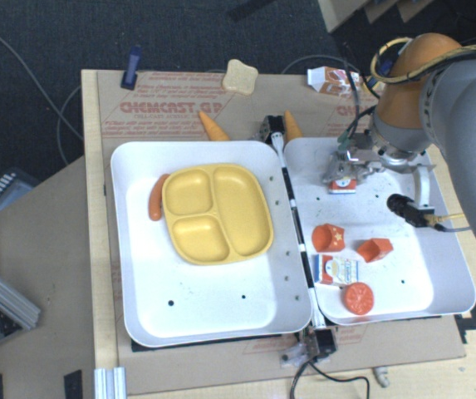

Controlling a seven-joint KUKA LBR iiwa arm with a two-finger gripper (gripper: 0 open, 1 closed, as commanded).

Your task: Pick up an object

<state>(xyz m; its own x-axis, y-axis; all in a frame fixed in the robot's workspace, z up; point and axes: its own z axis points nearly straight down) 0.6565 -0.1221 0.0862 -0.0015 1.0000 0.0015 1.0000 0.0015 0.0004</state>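
Note:
My gripper (345, 166) hangs low over the far part of the right bin (437, 289), reaching in from the right. Directly under it, and partly hidden by it, lies a small red and white box (342, 185). Nearer the camera in the same bin lie an orange-red chunk (330, 237), a red wedge (375, 248), a small milk carton (337, 269) on its side and a tomato slice (358, 298).
The left bin (138, 281) holds a yellow divided plate (217, 213) with a sausage (155, 198) beside its left rim. Behind the bins on the cardboard lie a bread slice (240, 76), two carrots (213, 126) (291, 125), a blue item (130, 67) and a small carton (331, 79).

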